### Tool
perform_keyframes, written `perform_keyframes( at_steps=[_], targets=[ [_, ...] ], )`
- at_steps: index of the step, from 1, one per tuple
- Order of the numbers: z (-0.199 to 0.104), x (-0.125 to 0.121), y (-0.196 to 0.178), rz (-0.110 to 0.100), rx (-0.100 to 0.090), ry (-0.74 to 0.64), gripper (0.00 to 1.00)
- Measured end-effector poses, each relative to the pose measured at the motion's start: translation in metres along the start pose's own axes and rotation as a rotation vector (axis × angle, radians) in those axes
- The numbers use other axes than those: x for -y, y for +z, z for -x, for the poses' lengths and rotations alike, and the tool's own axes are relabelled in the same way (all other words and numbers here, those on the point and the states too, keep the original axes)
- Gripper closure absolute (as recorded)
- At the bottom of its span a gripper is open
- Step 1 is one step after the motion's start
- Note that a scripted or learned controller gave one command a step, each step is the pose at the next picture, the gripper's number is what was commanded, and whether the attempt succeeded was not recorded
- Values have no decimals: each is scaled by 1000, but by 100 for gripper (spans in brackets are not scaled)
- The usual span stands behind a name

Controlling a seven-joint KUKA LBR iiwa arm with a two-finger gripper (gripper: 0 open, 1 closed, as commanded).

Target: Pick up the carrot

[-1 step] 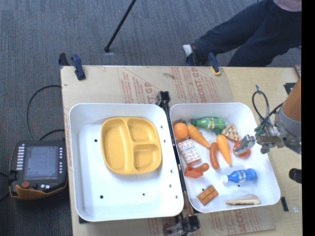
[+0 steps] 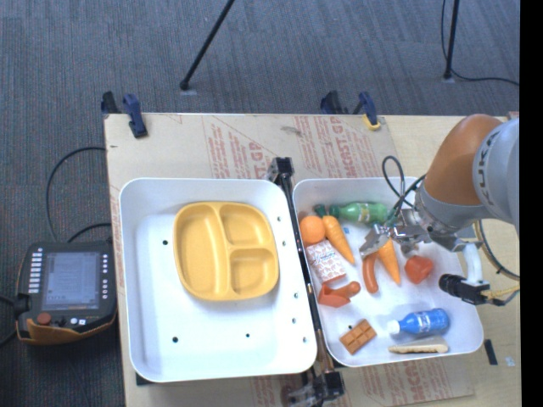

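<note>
Far left of frame: teach pendant [image 2: 66, 291] on the floor beside the table [image 2: 212, 142], irrelevant.

Left bin [image 2: 144, 329] holds a yellow divided plate [image 2: 225, 248], nothing else of note.

Right bin [image 2: 462, 333] is cluttered. There are two carrot-shaped things, which is the main risk:
- carrot A [image 2: 338, 238]: left part of the bin, just beside an orange ball [image 2: 311, 229] and touching or nearly touching a small printed packet [image 2: 326, 263]. Long axis diagonal, fat end upper left, tip pointing lower right.
- carrot B [image 2: 389, 261]: centre of the bin, right under the hand [image 2: 381, 237]. Long axis near vertical in frame, slightly tilted, narrow end pointing toward the bottom.

Hand is at carrot B's top end; can't tell from this angle if the fingers are apart or closed, or if anything is between them. I wouldn't call it a grasp.

Neighbours of B: a red-orange sausage [image 2: 370, 273] lying parallel just to its left, red pepper [image 2: 418, 269] just to its right, green bottle [image 2: 356, 213] above. Lower in the bin: another sausage [image 2: 338, 293], waffle piece [image 2: 357, 336], blue bottle [image 2: 422, 321], a pale stick [image 2: 418, 347].

Failure modes, my read:
- fingers close on the sausage with or instead of B, since they sit side by side with similar colour.
- gripping at the end, not mid-body: tapered shape likely squeezes out or pivots on lift.
- closing along the long axis instead of across it means a miss.
- wrist cables [image 2: 394, 181] hang near the green bottle and could snag.
</note>
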State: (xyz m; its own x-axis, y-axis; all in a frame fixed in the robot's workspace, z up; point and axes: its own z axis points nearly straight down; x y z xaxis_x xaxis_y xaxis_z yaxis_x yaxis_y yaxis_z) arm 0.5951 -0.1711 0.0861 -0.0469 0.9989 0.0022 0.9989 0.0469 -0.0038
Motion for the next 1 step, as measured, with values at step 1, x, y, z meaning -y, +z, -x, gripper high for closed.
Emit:
perform_keyframes(
  at_steps=[1],
  targets=[
    [1, -2, -13, 6, 2, 0, 100]
  ],
)
